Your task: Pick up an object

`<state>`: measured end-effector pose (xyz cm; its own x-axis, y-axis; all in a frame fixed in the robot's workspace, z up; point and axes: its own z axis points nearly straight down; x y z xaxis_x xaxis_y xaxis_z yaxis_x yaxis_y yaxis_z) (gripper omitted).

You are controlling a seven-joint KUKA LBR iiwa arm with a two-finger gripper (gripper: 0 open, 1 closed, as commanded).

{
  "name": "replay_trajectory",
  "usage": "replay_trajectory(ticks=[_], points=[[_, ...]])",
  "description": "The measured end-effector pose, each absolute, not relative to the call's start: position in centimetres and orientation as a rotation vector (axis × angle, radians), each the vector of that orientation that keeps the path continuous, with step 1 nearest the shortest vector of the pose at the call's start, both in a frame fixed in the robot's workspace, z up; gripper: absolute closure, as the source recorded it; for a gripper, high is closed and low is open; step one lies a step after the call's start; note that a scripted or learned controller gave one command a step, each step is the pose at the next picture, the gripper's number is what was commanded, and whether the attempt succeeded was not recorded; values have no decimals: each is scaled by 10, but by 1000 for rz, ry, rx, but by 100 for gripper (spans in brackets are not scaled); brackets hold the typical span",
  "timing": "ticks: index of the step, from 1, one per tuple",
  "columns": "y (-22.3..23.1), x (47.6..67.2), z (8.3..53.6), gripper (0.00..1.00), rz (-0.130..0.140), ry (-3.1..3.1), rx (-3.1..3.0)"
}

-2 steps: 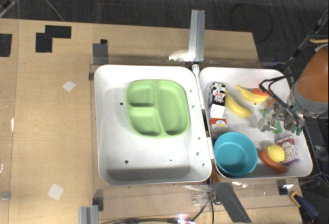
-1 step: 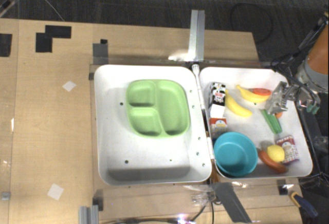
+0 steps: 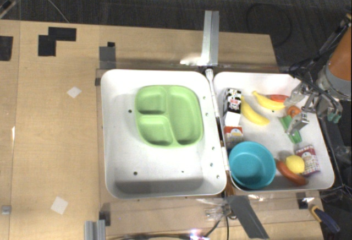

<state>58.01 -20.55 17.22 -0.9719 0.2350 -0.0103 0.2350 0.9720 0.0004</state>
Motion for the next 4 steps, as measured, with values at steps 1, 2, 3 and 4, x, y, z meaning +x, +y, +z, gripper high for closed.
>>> replay_trajectory(ticks=[1, 2, 3, 4], points=[[-205, 581, 91, 0, -3, 3118, 257], [-206, 583, 88, 0, -1, 3081, 550], [-205, 560, 89, 0, 1, 3057, 666], [-206, 535, 89, 0, 3, 2977, 958]])
